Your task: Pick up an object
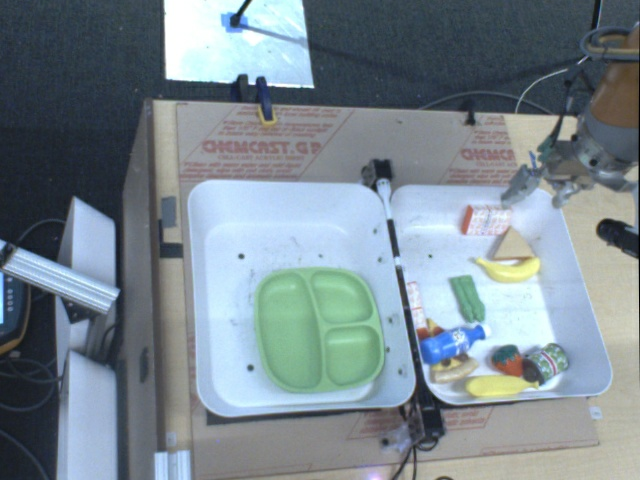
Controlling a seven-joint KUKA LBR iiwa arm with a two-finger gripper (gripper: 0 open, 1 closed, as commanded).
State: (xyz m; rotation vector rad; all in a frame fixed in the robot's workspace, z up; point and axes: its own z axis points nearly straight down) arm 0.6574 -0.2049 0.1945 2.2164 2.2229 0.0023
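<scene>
Hovering at the upper right of the frame, the gripper point(541, 186) sits above the far rim of the right bin point(580, 298) with its two fingers point(520, 185) spread apart and nothing between them. The step in hand appears to be the approach: no object has been selected or contacted yet.

The nearest candidates lie just below and left of the fingers in the frame: a red-and-white box point(486, 220), then a tan wedge point(512, 244) resting against a banana point(508, 267). Further objects are clustered toward the lower right. The left bin point(230, 268) holds a green divided tray point(320, 328).

The next move likely requires centring over the box and descending with the fingers kept spread.
</scene>
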